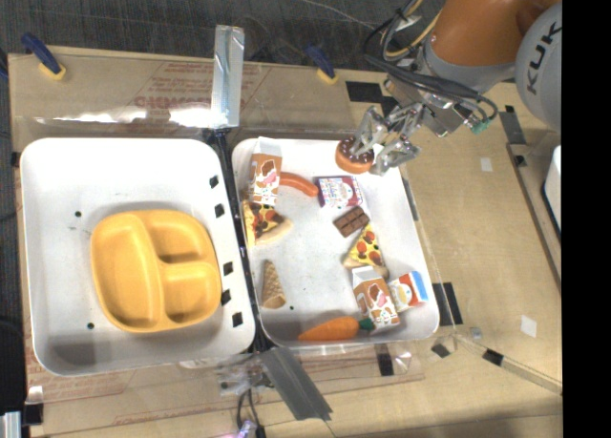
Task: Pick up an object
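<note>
My gripper [383, 147] hangs over the back right corner of the right bin [417, 236]. A small donut [349, 157] with orange icing lies right at the gripper's left side, at the bin's back rim. Whether it sits between the fingers or just beside them is not clear. In the right bin lie several toy foods: a milk carton [265, 178], a red sausage [298, 183], a pink packet [336, 191], a chocolate bar [351, 221], two pizza slices [267, 223] [365, 250], an ice cream cone [273, 285], a carrot [328, 330] and two small cartons [377, 301] [410, 289].
The left bin [57, 178] holds a yellow divided tray [156, 267]. A metal bracket [228, 78] stands behind the gap between the bins. Cables and the arm's orange band [487, 7] hang above the back right corner. Bare bench lies to the right.
</note>
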### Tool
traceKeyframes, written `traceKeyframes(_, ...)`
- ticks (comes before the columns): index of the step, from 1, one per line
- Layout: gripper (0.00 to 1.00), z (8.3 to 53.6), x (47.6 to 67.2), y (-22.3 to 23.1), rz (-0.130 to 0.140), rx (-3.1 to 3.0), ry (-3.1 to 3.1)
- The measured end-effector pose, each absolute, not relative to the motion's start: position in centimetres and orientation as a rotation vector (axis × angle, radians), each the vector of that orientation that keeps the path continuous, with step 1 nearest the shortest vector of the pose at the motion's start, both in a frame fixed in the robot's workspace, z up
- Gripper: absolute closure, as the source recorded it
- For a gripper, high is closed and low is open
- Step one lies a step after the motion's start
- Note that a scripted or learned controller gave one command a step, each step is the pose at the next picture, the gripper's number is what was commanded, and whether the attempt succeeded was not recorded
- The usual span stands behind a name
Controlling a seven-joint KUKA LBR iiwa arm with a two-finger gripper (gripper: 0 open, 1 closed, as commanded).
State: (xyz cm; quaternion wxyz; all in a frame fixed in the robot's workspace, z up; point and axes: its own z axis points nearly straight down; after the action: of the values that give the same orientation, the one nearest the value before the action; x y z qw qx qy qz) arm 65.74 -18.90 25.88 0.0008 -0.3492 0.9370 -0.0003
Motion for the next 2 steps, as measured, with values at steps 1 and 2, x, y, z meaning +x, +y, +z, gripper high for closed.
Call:
traceKeyframes(1,1.00,28.1,65.8,-19.8,-0.003,-1.384,2.817)
traceKeyframes(2,1.00,24.5,61.1,-13.1,0.006,-1.294,2.863)
